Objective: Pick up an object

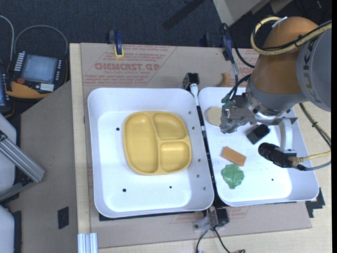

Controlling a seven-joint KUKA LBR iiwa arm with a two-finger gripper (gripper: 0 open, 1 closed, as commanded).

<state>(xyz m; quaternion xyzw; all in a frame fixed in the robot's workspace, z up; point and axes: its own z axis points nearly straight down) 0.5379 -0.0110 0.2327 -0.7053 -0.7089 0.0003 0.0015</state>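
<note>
From high above the bench [158, 57], the single fixed camera looks down at a slant, far enough back to catch both white bins [105, 141] mid-frame, dark floor along the top, the arm [284, 41] entering upper right.

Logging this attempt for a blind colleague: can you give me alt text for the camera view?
The gripper hangs over the right bin, above an orange block and a green crumpled object. The left bin holds a yellow divided plate.
</note>
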